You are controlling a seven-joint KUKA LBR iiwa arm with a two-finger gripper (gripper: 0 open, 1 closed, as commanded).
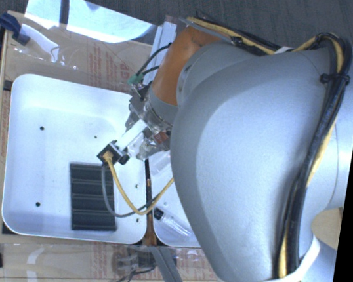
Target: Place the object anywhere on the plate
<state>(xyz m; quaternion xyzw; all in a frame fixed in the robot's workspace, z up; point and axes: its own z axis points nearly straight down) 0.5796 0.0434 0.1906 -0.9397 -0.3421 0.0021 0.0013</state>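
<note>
A dark ribbed rectangular plate (92,197) lies flat in the front right part of the left bin (29,147). My gripper (140,136) hangs over the right edge of that bin, above and to the right of the plate's far end. The arm's bulk hides much of the gripper, and I see nothing clearly held in it. A small pale, partly clear object (174,223) lies in the visible strip of the right bin (168,237), just under the arm.
The large grey arm covers most of the right bin. A clear plastic sheet (78,48) lies on the bench behind the left bin. Metal fittings (162,271) sit on the bench in front of the bins.
</note>
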